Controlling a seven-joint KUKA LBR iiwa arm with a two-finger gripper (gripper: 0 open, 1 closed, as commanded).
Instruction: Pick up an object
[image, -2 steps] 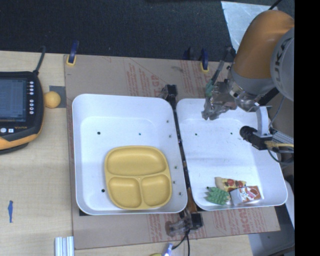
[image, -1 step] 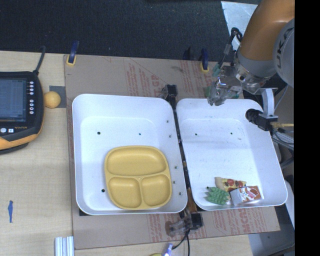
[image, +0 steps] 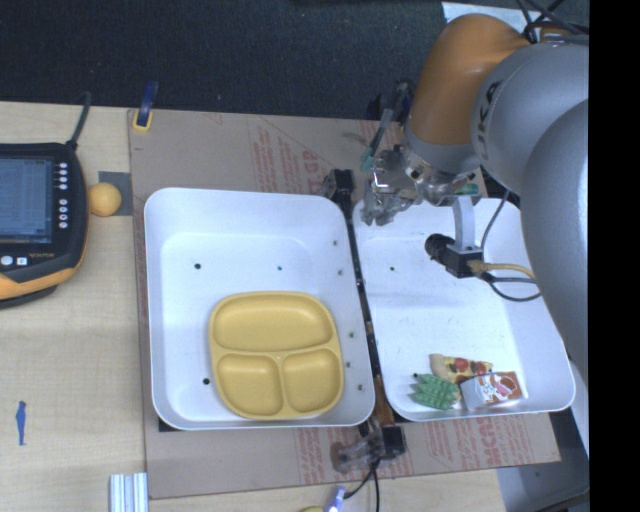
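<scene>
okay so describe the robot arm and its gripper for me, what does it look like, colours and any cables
The arm has bulky, rounded grey metallic links with a glossy orange band above the wrist. Below the band sits a silvery metal gripper built from small mechanical parts. A black fitting hangs beside it, with thin dark cables looping off it over the right bin.

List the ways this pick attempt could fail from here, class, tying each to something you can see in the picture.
1. The hand hangs at the right bin's far corner, near its rim; descending there could strike the wall.
2. The green toy, pizza slice and small packet lie clustered in the near corner, so a grasp may nudge neighbours or catch two.
3. The yellow tray in the left bin looks wide and flat, probably hard to pinch.
</scene>
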